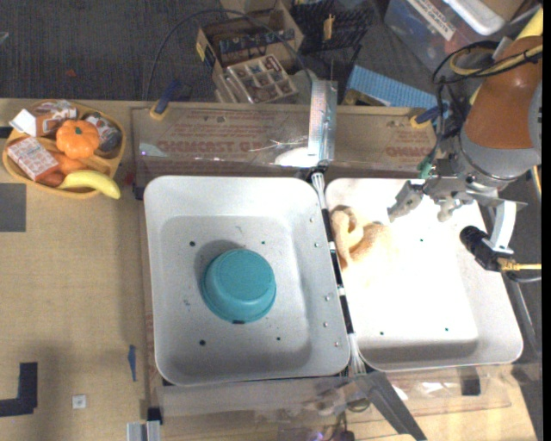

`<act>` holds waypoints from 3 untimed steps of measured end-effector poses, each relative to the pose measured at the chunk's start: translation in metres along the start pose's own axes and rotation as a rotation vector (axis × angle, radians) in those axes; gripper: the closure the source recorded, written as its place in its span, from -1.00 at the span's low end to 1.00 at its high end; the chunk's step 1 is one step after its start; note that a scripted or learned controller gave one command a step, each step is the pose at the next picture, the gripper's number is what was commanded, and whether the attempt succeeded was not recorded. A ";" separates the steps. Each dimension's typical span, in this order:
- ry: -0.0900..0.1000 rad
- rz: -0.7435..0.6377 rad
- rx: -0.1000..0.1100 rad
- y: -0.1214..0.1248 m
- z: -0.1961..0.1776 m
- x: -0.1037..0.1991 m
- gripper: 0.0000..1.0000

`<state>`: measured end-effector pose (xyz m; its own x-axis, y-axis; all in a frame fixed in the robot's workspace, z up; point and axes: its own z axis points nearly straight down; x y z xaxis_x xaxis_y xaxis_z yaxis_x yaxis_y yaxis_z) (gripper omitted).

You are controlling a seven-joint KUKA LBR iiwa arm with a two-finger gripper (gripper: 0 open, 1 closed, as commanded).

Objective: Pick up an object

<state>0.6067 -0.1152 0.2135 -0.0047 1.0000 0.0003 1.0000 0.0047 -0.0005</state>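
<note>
1. A tan pretzel-shaped toy [355,235] lies in the right bin [448,344], hard against that bin's left wall, near its upper left corner.
2. The gripper [424,203] hangs above the upper part of the same bin, to the right of the pretzel-shaped toy and clearly apart from it.
3. Its 2 fingers [403,203] are spread open with nothing between them.
4. The arm [504,112] comes in from the right, its orange band sitting above the grey wrist, with cables looping over it.
5. The left bin [172,215] touches the right bin along a shared middle edge.
6. A teal bowl [239,285] rests upside down near the middle of the left bin.
7. Behind both bins runs a low cardboard wall [215,136] covered with clear plastic, with a metal bracket [321,121] where the 2 bins meet.
8. At the far left of the wooden bench [60,284] sits a basket [17,159] holding a banana [89,182], a small orange pumpkin [78,139] and some small packets [31,156].
9. Beyond the bench, a compartmented box [254,76] and a black wire rack [337,26] stand on the dark floor.
</note>
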 end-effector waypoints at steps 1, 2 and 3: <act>-0.001 0.147 -0.006 0.023 0.124 0.021 -1.00; -0.001 0.106 -0.004 0.021 0.099 -0.008 -1.00; -0.002 0.004 -0.008 0.038 0.125 0.012 -1.00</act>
<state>0.6442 -0.1027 0.0881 -0.0009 1.0000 -0.0021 1.0000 0.0010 0.0075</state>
